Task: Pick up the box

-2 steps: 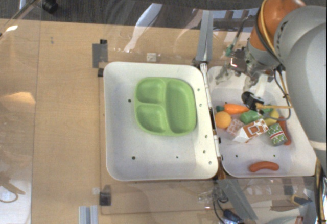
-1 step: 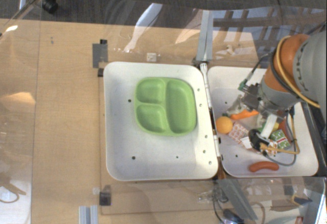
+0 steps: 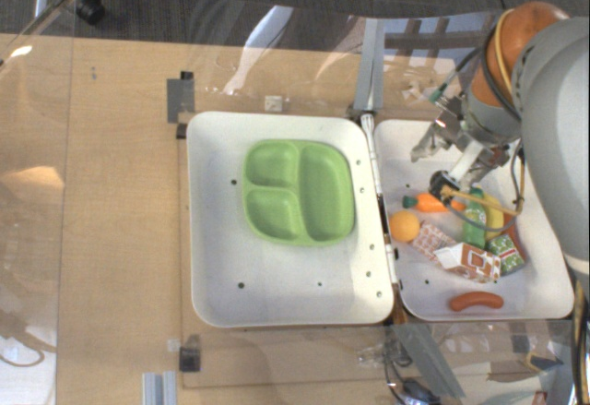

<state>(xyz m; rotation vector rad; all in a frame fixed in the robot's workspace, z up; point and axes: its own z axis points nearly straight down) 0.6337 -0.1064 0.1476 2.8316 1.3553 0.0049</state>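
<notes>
The box point(image 3: 468, 259), a small white carton with red-brown print, lies flat in the right bin point(image 3: 553, 297), towards its front. Against its right side is a green and red pack point(image 3: 507, 252). My gripper point(image 3: 431, 144) hangs over the back left part of the same bin, well behind the box and apart from it. The grey arm with its orange band comes in from the right, above the bin's back edge. I see nothing held in the gripper.
Around the box lie an orange ball point(image 3: 403, 226), a carrot point(image 3: 430, 203), a green and yellow item point(image 3: 481, 217), a patterned packet point(image 3: 429, 241) and a red sausage point(image 3: 477, 302). The left bin point(image 3: 217, 283) holds a green divided plate point(image 3: 300, 190).
</notes>
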